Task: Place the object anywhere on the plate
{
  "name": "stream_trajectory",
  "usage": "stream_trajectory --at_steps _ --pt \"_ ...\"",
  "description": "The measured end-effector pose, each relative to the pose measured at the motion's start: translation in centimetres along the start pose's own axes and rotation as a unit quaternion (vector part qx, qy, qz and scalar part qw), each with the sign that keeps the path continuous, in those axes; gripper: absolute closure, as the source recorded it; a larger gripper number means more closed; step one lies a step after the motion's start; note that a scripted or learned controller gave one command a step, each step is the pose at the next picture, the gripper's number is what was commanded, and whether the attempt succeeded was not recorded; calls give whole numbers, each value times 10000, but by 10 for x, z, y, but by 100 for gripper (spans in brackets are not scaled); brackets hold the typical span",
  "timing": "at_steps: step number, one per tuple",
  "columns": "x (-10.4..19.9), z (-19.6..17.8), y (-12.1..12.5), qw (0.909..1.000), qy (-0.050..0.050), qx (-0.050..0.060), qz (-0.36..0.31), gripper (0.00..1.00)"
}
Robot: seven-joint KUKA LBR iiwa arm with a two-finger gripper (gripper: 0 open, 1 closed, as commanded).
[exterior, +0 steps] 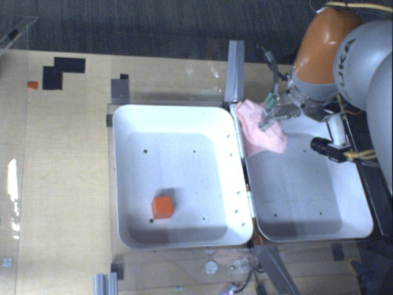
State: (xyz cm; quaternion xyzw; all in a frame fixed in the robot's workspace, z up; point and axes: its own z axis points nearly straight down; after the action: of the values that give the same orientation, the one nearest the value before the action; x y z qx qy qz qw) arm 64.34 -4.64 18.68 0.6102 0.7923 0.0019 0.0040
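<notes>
We record one pink cloth (pixel 261 134), crumpled, lying in the right bin (pixel 313 223) at its upper left corner, pressed against the wall shared with the left bin (pixel 132 165). The hand (pixel 270 117) sits directly over the cloth's upper right part, its metal fingertips at the fabric; we cannot tell whether the fingers are spread or closed, nor whether any cloth lies between them. The arm (pixel 362 54) enters from the right, its orange band (pixel 319 39) above the wrist, the wrist bent down and leftward towards the bin corner. Cables run along the wrist, and a black fitting (pixel 325 147) projects over the right bin's upper right area. We list one orange block (pixel 163 207) in the left bin, towards its lower middle, well apart from the hand and the cloth. Both bins rest on a pale wooden surface (pixel 55 183). On the surface at upper left we note black marker patches (pixel 60 71) and a small orange square (pixel 32 85). A grey upright bracket (pixel 234 72) stands between the bins at their upper edge.
</notes>
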Motion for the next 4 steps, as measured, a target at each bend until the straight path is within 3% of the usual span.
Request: stream_trajectory --at_steps 1,2,3,4 --pt "1 -40 3 10000 5 -8 -40 100" --pt "50 -35 19 9789 10 -6 -2041 100" --pt "102 -29 29 9186 11 -18 -3952 100" --pt "153 -36 33 8216 5 -36 -5701 100"
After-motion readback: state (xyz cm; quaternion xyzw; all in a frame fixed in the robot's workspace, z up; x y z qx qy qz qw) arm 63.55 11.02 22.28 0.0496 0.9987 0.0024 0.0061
